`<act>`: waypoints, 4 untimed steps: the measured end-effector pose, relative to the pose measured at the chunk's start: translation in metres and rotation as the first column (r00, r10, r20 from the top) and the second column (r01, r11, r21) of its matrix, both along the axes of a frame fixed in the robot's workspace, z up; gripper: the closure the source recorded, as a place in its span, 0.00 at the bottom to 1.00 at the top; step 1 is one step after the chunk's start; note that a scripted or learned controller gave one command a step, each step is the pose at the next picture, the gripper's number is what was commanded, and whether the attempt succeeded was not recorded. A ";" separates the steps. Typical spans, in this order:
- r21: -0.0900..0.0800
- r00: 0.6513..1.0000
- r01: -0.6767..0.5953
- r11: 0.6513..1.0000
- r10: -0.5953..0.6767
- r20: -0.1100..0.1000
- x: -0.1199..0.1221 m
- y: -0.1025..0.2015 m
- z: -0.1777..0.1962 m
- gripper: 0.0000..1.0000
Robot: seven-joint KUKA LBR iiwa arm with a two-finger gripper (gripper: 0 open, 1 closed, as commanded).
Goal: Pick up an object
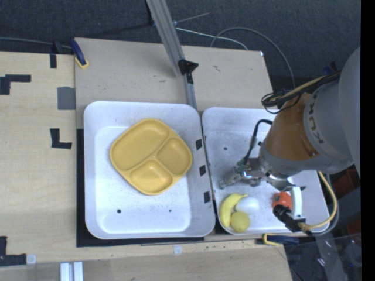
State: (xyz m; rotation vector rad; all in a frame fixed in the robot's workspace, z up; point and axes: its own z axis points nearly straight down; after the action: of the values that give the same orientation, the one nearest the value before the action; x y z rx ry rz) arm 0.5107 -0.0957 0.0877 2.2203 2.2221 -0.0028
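In the right bin (pixel 228 127), my gripper (pixel 236 177) hangs low over the floor, just above the front corner. A yellow banana (pixel 228 206) curves along the front wall directly below it. A yellow-green round fruit (pixel 239 220) lies against the banana. A small white object (pixel 250 204) sits beside both. A small orange-red thing (pixel 282 198) lies to the right, partly hidden by my wrist. Nothing shows between the fingers.
The left bin (pixel 99 215) holds a yellow divided plate (pixel 151 156) in its upper middle. A grey metal bar (pixel 167 28) slants down from the top to the seam between the bins. My arm (pixel 299 133) covers the right bin's right side.
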 end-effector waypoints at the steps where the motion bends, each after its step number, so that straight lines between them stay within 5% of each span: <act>1: 0.003 1.000 0.000 1.000 0.000 -0.002 0.000 0.001 0.011 1.00; 4: 0.001 1.000 -0.001 1.000 0.001 0.005 0.003 0.006 0.151 1.00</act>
State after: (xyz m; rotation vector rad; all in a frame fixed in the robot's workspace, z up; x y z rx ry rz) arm 0.5133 -0.0893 0.2389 2.2169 2.2211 0.0036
